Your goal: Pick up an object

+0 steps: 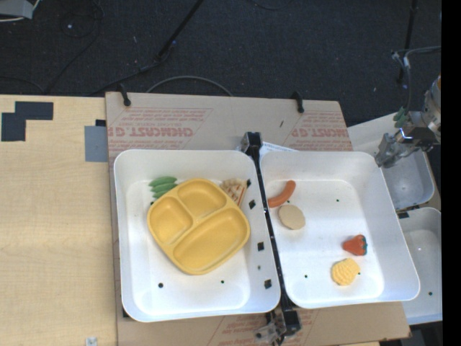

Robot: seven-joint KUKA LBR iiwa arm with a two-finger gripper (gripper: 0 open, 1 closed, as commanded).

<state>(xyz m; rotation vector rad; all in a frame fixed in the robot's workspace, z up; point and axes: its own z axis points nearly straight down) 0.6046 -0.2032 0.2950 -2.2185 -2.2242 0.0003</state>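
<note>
My claw [403, 137] hangs at the right bin's [374, 280] far right corner; its state cannot be determined. The sausage [281, 193] lies left of it, far-left in that bin, long axis slanting far-right to near-left.

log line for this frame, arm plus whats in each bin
gripper: right of right bin, holding nothing | right bin: sausage, beige disc, strawberry, yellow corn | left bin: yellow tray, green pod
</note>
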